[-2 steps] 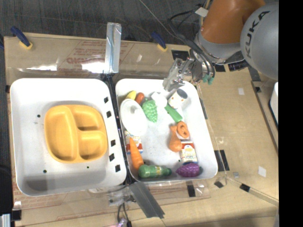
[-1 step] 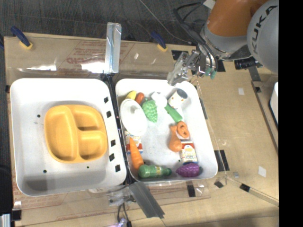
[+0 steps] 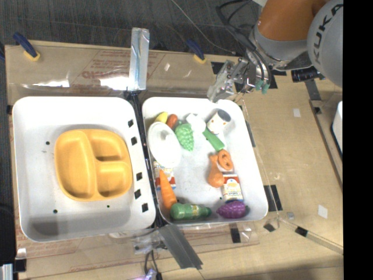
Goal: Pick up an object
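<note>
The gripper [image 3: 224,86] hangs over the far rim of the right bin [image 3: 256,174], nothing between its fingers, which look spread, though glare makes that hard to judge. Below it the bin holds small toy foods: a green grape bunch [image 3: 185,136], a white cup [image 3: 219,121], a carrot [image 3: 167,192], a purple grape bunch [image 3: 232,209] and a little carton [image 3: 231,188]. These look light, stiff and slick plastic; I judge the carton's flat sides or the carrot's narrow body the safest hold.

Robotics lab, KUKA arm [image 3: 309,16] over taped-down white bins [image 3: 29,156], toy food, loose cables [image 3: 175,10]
</note>
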Controlling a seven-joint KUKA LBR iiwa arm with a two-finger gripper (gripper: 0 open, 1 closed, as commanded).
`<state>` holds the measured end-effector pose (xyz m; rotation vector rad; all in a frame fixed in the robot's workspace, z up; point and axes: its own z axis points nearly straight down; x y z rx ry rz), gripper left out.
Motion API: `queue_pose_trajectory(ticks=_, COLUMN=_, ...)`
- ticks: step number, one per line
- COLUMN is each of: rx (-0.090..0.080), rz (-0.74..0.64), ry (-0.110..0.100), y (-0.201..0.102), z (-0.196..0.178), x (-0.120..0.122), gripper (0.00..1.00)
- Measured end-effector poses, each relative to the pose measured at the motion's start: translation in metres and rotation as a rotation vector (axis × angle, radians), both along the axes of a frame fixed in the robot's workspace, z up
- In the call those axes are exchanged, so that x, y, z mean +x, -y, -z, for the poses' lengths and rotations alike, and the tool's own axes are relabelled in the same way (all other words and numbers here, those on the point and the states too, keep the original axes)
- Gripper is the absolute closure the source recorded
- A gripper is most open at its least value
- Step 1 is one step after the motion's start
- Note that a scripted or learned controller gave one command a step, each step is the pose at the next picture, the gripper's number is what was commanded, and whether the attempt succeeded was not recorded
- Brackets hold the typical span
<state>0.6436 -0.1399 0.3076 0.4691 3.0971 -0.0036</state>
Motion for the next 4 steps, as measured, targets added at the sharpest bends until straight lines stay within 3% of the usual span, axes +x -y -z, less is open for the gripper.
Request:
queue_pose_trajectory(ticks=1, rx=0.003, rz=-0.175, ry=-0.01, y=-0.002, z=0.033, x=-0.041, gripper=1.0)
queue_pose_trajectory(ticks=2, rx=0.002, rz=-0.179, ry=-0.006, y=-0.004, z=0.021, x=-0.04, gripper=1.0)
queue_pose_trajectory(ticks=3, rx=0.002, rz=-0.256, ry=-0.006, y=-0.02, z=0.022, x=0.008, gripper=1.0)
queue_pose_trajectory(ticks=4, rx=0.0, rz=-0.257, ry=0.0, y=-0.02, z=0.01, x=0.009, gripper=1.0)
